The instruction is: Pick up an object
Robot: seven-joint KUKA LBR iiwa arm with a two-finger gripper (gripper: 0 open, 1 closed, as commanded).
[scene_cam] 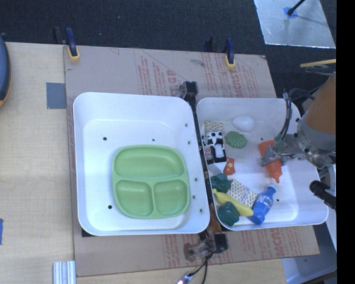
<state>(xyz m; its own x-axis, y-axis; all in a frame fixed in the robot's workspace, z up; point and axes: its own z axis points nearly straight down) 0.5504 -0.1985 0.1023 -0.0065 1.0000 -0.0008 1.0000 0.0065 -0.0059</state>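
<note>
- The arm [319, 114] is seen entering from the right, over the right bin [296, 215].
- The gripper [276, 154] is lowered at the bin's right side, around an orange object [271, 158].
- The orange object is seen beside the metal fingers; whether it is clamped between them cannot be told, nor whether the fingers are apart or together.
- A blue bottle [262, 205] lies tilted near the bin's front, just below the orange object.
- A yellow piece [234, 203] and a dark green toy [228, 214] are found at the front left corner, touching each other.
- A patterned card [244, 190] lies between the yellow piece and the bottle.
- A black-and-white toy [214, 144], a small red piece [229, 167], a green round object [236, 139] and a white lump [244, 122] are spread across the bin's left and back.
- A green divided plate [151, 181] is laid in the left bin [94, 117].
</note>
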